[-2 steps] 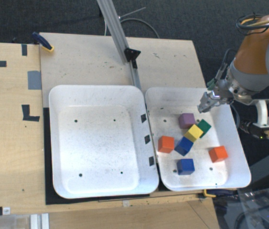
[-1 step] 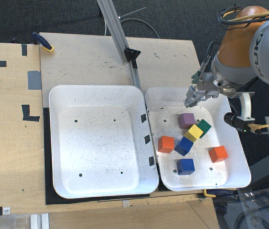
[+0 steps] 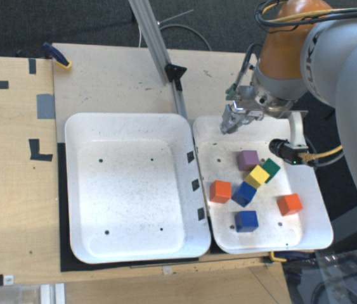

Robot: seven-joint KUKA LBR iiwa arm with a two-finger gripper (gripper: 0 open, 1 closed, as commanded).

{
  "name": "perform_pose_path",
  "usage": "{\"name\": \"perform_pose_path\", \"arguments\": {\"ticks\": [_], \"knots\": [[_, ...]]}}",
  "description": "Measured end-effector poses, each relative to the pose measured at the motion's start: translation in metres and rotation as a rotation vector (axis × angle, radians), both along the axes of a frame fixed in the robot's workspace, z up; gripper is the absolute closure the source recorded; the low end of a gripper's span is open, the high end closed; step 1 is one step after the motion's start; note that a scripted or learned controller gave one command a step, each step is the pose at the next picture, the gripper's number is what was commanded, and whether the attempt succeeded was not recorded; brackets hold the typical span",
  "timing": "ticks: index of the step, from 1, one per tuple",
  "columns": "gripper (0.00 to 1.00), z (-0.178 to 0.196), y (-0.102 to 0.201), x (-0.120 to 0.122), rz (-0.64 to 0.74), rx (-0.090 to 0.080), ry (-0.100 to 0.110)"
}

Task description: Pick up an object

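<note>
Right bin, lower right of frame, holds seven small blocks. Left bin sits just beside it, the rims meeting at centre frame.

Gripper hangs over the upper left corner of the right bin, near the rim, pointing down. Nothing lies between its fingers. Whether the jaws are apart or together I cannot tell; the fingertips read as one dark grey mass at this angle.

Candidate objects: purple cube is the nearest, just below and right of the gripper. Touching or nearly touching it lower right is a tight cluster of green cube, yellow cube and a blue cube. An orange cube lies just left of that blue one. A second blue cube and a second orange cube stand apart, lower in the bin.

Handling, judged: the blocks look rigid, light and not fragile, with flat smooth faces, so they should slip only if pinched off-centre. Best taken across two opposite flat faces. The isolated blocks leave finger room on both sides; the clustered ones do not.

All blocks lie below and to the right of the jaws, none directly beneath.
</note>
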State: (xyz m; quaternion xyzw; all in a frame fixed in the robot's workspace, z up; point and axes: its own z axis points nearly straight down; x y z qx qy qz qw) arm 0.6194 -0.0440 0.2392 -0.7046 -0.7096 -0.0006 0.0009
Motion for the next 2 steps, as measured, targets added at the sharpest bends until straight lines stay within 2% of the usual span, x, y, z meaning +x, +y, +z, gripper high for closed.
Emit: {"name": "perform_pose_path", "arguments": {"ticks": [1,2], "knots": [[1.0,-0.013,0.056,0.007,-0.001,-0.001,0.002],[1.0,0.0,0.107,0.02,0.0,0.0,-0.001]]}}
